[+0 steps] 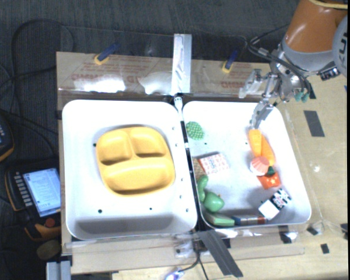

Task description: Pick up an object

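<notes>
My gripper (258, 116) hangs over the upper right part of the right bin (233, 118), just above an orange carrot-shaped toy (255, 142); the two look close, and I see nothing held. Below the carrot lie a pink-and-white round piece (258, 166) and a red toy with a green top (269, 179). Elsewhere in this bin are a green knobbly ball (194, 130), a small red-and-white box (213, 163), a green pepper toy (213, 202), a checkered black-and-white cube (282, 198) and a marker (240, 219).
The left bin (81, 121) holds a yellow compartment tray (137, 158). A raised divider (185, 156) separates the two bins. Clear plastic sheeting with clamps (108, 53) lies behind the bins. Handheld devices (38, 191) sit left of the bench.
</notes>
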